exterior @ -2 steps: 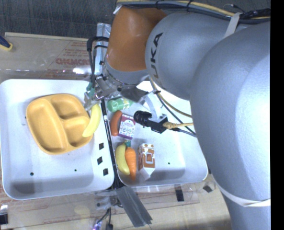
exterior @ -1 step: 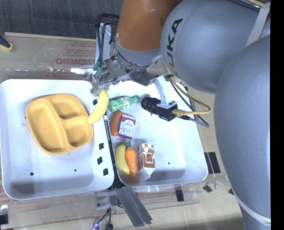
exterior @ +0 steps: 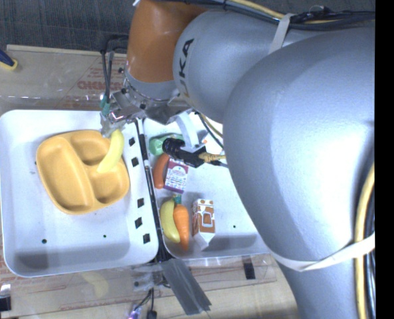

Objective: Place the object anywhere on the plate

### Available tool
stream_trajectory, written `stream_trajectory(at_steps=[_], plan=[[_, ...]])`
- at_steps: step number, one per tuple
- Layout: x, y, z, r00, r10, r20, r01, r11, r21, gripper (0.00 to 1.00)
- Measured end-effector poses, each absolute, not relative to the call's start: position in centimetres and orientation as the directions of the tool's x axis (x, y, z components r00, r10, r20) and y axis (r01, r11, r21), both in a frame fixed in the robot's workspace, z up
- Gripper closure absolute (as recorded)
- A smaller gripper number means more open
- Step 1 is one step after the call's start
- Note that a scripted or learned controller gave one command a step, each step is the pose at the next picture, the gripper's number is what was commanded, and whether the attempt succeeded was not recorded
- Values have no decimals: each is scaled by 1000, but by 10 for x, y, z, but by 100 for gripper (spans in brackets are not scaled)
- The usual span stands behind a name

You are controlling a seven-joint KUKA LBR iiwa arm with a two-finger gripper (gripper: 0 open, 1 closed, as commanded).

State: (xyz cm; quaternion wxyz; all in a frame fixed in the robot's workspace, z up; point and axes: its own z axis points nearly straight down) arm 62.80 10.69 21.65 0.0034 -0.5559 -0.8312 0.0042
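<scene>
While the end effector (exterior: 111, 121) apparently pinches the banana (exterior: 111, 153), it overhangs the plate (exterior: 67, 178) rim's right edge.

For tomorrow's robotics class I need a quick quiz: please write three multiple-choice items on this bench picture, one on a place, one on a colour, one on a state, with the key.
1. Where is the yellow plate?
A. In the left bin
B. In the right bin
C. On the bench outside the bins

2. What colour is the band above the arm's wrist?
A. Blue
B. Orange
C. Green

3. How does the banana lie?
A. Flat on the right bin's floor
B. Slanted over the plate's right edge, upper end at the gripper
C. Off the bench

Key:
1 A: the plate sits on the floor of the left bin.
2 B: the orange band shows above the wrist.
3 B: the banana's lower end reaches onto the plate and its top meets the gripper.
</scene>
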Motion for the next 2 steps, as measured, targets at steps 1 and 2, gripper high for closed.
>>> stream_trajectory(at_steps=[1, 2], plan=[[628, 107, 217, -381, 924, 1, 924, 381, -9, 0], [527, 136, 193, -563, 826, 3, 826, 563, -10, 0]])
